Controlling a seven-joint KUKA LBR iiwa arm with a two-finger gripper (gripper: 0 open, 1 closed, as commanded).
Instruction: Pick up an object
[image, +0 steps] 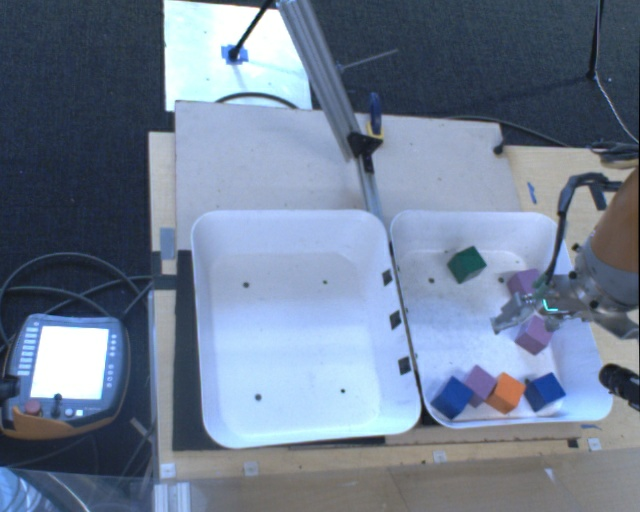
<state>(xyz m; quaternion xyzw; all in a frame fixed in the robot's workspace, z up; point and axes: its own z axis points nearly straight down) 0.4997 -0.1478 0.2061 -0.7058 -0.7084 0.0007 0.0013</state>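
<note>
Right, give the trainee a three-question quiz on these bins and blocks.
1. True or false: the green block lies in the left bin.
2. How many blue blocks lie along the right bin's near edge?
3. Which is nearest the end effector? A) orange block B) purple block C) green block

Key: 1. False, it lies in the right bin. 2. Two. 3. B.
</note>
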